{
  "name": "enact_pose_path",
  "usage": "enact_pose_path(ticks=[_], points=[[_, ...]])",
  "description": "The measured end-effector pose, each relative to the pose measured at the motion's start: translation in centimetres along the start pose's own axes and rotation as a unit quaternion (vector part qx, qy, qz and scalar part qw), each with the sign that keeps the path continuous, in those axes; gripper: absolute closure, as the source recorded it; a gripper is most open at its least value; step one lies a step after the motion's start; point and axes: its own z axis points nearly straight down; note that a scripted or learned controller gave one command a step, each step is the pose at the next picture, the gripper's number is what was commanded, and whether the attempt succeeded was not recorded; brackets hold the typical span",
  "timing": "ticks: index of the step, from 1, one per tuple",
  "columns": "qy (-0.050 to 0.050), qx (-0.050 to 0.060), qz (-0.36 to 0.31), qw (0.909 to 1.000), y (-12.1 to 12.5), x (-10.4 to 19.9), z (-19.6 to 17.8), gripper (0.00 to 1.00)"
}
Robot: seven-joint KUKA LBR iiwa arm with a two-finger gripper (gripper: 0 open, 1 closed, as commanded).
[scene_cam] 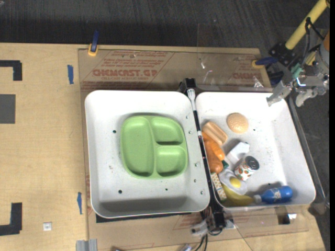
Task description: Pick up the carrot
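You can see that the task is not yet begun in any real sense. The carrot point(214, 151) lies in the right bin point(293, 156), close to the wall that this bin shares with the left bin point(104, 156), and nothing is holding it. The gripper point(277, 94) is at the far right corner of the right bin, just at its rim, well apart from the carrot. I cannot tell whether the jaws are spread or pressed together; they are too small and blurred, but nothing is seen between them. So all the work is left: the approach, the grasp and the lift.

The carrot is orange and long, lying lengthwise along the dividing wall. A pale sausage-like piece point(214, 131) touches its far end, and a white block point(236, 151) lies just beside it on the right. A yellow banana point(235, 195) is near its lower end. In my judgement this crowding leaves little free room for the jaws.
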Motion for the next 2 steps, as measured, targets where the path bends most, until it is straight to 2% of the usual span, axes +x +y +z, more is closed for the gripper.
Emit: enact_pose_path(ticks=[1,2], points=[[0.002,0.004,0.059,0.9983,-2.5,6.3,9.1,0.0],[0.0,-0.004,-0.021,0.9998,-2.0,8.6,17.2,0.0]])
